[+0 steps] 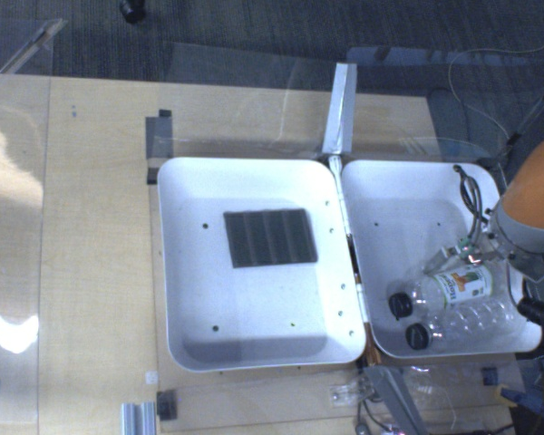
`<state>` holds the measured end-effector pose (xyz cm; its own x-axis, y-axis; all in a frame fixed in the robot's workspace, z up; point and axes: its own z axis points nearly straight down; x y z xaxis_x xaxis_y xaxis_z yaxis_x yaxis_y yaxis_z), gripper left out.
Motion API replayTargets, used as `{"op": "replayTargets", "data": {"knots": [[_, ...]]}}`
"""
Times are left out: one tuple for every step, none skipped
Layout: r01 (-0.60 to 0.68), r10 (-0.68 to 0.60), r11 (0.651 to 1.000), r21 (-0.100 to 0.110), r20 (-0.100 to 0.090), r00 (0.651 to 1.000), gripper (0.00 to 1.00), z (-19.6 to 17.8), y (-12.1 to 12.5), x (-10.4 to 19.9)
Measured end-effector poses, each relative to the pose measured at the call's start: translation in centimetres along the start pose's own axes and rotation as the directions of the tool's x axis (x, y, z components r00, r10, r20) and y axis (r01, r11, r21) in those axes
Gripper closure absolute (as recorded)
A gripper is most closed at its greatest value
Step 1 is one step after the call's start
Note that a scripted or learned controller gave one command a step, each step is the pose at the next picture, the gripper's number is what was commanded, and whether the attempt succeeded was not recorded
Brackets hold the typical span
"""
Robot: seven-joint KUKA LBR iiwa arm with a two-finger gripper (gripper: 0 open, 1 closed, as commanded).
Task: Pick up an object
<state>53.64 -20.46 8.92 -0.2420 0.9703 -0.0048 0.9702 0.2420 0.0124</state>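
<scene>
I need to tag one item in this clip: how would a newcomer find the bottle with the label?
Start at the right bin, the one the grey and orange arm reaches into. Two clear plastic bottles with black caps lie on their sides near its front right corner. The labelled bottle is the farther one, wearing a white, green and orange label; the bottle in front shows none.

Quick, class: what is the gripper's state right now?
Gripper: cannot be told; it sits low in the right bin above two clear plastic bottles.
</scene>
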Motion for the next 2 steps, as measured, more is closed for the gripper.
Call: {"op": "replayTargets", "data": {"knots": [[0.082, -0.082, 0.997, -0.005, 0.003, 0.997, 0.00, -0.1, -2.0, 0.5], [0.083, -0.083, 0.996, -0.013, 0.008, 0.997, 1.00, -1.4, -1.6, 0.4]]}}
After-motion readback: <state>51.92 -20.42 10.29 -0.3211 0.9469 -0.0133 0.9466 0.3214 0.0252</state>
